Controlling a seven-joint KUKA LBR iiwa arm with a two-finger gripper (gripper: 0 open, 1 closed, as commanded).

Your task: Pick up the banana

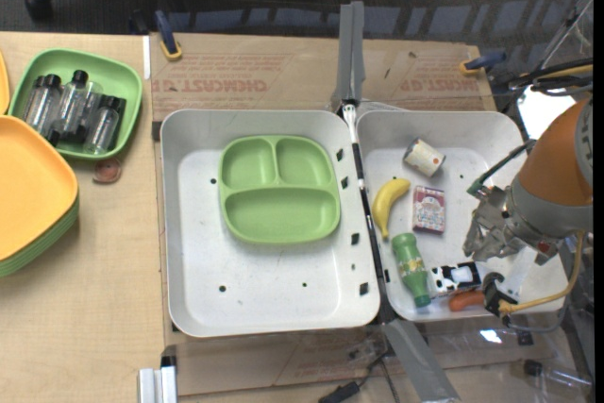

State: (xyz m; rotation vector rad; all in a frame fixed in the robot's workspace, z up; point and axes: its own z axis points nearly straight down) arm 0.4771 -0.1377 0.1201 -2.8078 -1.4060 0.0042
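Observation:
The yellow banana point(389, 203) lies curved in the right bin point(491, 129), close to its left wall. It rests on the bin floor, with nothing touching it. My gripper point(483, 237) hangs over the right part of the same bin, roughly a hand's width to the right of the banana. A small pink card box point(428, 209) lies between them. The grey arm with its orange band point(564, 167) reaches in from the right.
Around the banana are a paper cup point(424, 157), a green bottle point(410, 267), a black-and-white item point(453, 277) and an orange-red item point(464, 300). The left bin point(189, 231) holds a green divided plate point(279, 189). Off to the left sit a bottle tray point(75, 104) and orange plates point(28, 193).

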